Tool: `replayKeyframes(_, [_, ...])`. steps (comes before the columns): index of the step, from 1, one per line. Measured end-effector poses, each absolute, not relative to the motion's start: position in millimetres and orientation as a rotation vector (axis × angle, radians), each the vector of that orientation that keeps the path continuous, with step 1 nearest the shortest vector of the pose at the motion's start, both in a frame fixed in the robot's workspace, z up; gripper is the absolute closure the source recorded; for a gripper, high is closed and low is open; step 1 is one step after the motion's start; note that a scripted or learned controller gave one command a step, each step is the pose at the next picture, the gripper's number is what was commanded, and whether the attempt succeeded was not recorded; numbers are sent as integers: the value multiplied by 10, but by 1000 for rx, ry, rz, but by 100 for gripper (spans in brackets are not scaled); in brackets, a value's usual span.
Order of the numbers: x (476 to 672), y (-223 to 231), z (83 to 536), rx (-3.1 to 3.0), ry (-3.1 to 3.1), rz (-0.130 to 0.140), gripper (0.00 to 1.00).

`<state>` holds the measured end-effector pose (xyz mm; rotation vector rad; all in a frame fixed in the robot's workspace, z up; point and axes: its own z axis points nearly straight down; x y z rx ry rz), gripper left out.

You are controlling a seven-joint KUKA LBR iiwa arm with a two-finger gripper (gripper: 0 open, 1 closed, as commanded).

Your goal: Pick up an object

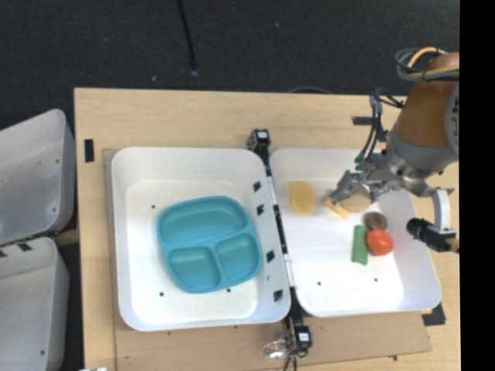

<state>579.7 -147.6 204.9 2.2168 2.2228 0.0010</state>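
The right bin (418, 284) holds a handful of small pieces, and the one nearest the gripper (346, 195) is a small yellow piece (338, 208), a short wedge-like scrap lying at about 7 o'clock from the fingertips, touching or nearly touching them. The fingers (342, 186) are dark metal, angled down toward the bin floor with a narrow gap between them, and nothing sits between them. At 9 o'clock from the gripper lies a pale yellow rounded lump (303, 197), matte and soft-edged (rather like a sponge or a bread roll). At about 4 o'clock from the gripper sits a brown round piece (376, 221), and just below it an orange-red ball (380, 243) touches a green upright bar (360, 245) on its 9 o'clock side. The left bin (124, 207) carries a teal divided tray (209, 243) with three compartments, set slightly askew. The grey arm with its orange band (425, 118) enters from 3 o'clock. No brand, label or writing can be read on any object.
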Motion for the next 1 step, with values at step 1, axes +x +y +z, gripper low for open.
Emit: replayKeyframes(1, [5810,-1492,2353,2215,2226,0,100])
